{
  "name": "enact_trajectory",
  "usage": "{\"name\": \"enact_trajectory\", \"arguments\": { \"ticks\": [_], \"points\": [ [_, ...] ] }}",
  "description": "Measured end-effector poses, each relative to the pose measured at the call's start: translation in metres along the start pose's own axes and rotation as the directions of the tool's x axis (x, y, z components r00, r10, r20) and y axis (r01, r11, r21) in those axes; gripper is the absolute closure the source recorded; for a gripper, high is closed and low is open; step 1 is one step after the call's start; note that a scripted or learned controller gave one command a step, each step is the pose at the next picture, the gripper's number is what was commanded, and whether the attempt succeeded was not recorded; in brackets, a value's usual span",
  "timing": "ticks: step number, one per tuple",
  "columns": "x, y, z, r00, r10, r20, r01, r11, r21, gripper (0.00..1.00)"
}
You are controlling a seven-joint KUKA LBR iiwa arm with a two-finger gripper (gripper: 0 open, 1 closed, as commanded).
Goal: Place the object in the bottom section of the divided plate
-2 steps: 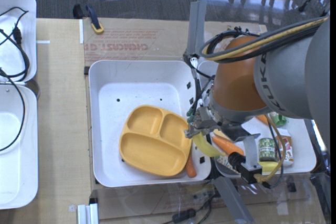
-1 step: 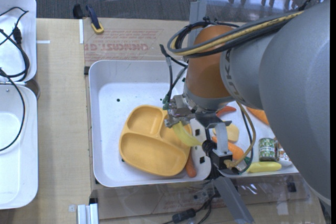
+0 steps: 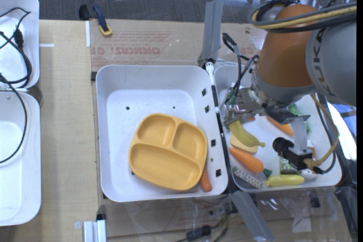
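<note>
A yellow divided plate lies in the left bin, with two small sections at the top and one wide section at the bottom. All three sections are bare. My gripper hangs over the left side of the right bin, just above a yellow banana. Cables and the wrist hide most of its tips. An orange carrot lies below the banana. I see nothing clearly between the fingers.
A small orange carrot-like piece lies in the left bin against the plate's lower right rim. The right bin also holds a long yellow piece, an orange piece and green bits. The bins' shared wall stands between gripper and plate.
</note>
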State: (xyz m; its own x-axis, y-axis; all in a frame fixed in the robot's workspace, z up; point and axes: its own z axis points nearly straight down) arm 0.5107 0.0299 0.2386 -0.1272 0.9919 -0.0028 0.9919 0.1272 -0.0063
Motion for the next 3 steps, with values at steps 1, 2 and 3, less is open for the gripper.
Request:
{"name": "enact_trajectory", "arguments": {
  "ticks": [1,2,3],
  "points": [
    [0.073,-0.024,0.035,0.999,-0.039,0.000,0.039,0.999,0.002,1.00],
    [0.109,0.026,0.024,1.000,0.028,0.001,-0.028,1.000,0.001,1.00],
    [0.052,-0.015,-0.006,0.989,0.150,0.001,-0.150,0.989,0.002,1.00]
  ]
}}
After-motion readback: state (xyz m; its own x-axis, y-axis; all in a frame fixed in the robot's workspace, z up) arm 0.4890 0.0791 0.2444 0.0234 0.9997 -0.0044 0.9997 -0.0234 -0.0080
